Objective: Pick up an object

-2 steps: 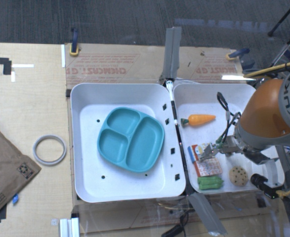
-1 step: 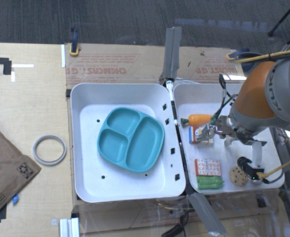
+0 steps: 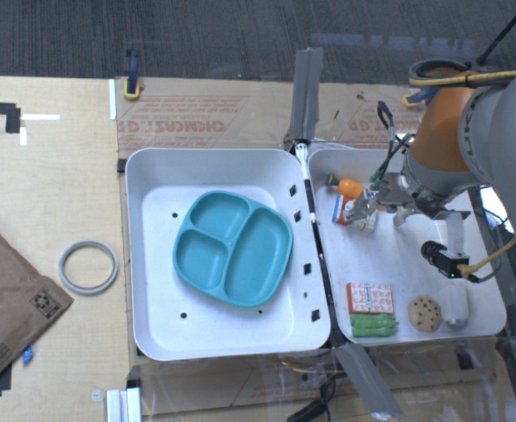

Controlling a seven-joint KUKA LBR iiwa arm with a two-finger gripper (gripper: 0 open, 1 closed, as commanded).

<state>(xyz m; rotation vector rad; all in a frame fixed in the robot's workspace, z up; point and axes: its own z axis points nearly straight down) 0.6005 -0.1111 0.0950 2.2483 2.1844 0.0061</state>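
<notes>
Two white bins are set side by side on the desk point(image 3: 47, 192). The left bin point(image 3: 152, 236) is taken up by a teal divided plate point(image 3: 233, 247) near its middle. In the right bin point(image 3: 398, 258), a carrot point(image 3: 350, 186) with a green top is seen in the far left corner, and a small red-and-white packet point(image 3: 338, 207) is placed just beside it, against the left wall. Along the near edge a red-patterned box point(image 3: 369, 296) is found, with green pods point(image 3: 374, 324) touching its near side and a round biscuit point(image 3: 425, 313) a little to their right. A ring of tape point(image 3: 89, 265) is left on the desk outside the left bin, near a brown sheet of cardboard point(image 3: 7, 306).

The arm point(image 3: 495, 139) is reached in from the right and bent down over the far half of the right bin. The claw point(image 3: 363, 211) is lowered just beside the carrot and the packet. Whether it is wide or narrow cannot be told, and nothing is seen held in it.
</notes>
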